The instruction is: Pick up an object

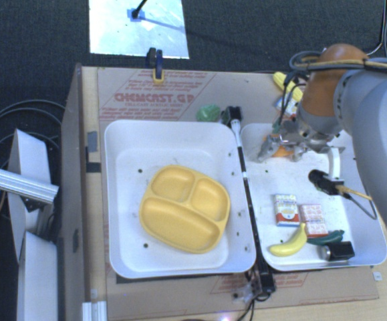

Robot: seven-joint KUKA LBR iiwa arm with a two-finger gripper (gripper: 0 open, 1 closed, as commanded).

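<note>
Orange item (283,152) sits half-hidden beneath the end effector (281,147); its grip state is unreadable.

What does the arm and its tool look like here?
Arm: fat grey links with a rounded orange band above the wrist. Dark and yellow cables loop beside the band. Tool: a small metallic grey head at the arm's tip.
</note>
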